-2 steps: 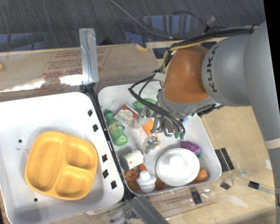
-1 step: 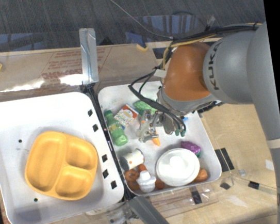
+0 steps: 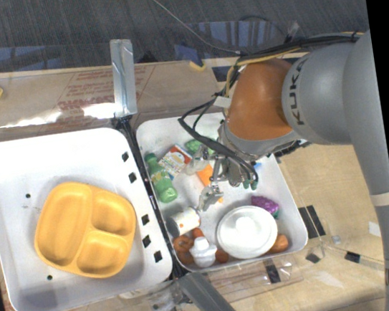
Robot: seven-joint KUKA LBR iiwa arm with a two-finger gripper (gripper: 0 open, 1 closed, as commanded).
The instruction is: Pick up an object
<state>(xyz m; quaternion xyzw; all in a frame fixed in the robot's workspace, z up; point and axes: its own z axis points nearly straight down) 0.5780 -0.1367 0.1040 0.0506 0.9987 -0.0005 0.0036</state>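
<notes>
Whether the gripper (image 3: 213,193) is spread or closed I cannot tell — poised just above the bowl (image 3: 246,232) amid tight clutter, it may pinch nothing, or nudge neighbours aside.

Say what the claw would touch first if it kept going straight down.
Probably bare floor of the right bin, between the cup and white bowl. The claw hangs there; depth is unclear.

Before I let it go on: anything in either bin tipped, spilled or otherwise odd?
Nothing looks spilled or broken. The right bin is crowded: a white bowl, a green bottle lying flat and small toys packed along its near edge. The yellow tray sits askew in the left bin. The tool hangs over the clutter.
</notes>
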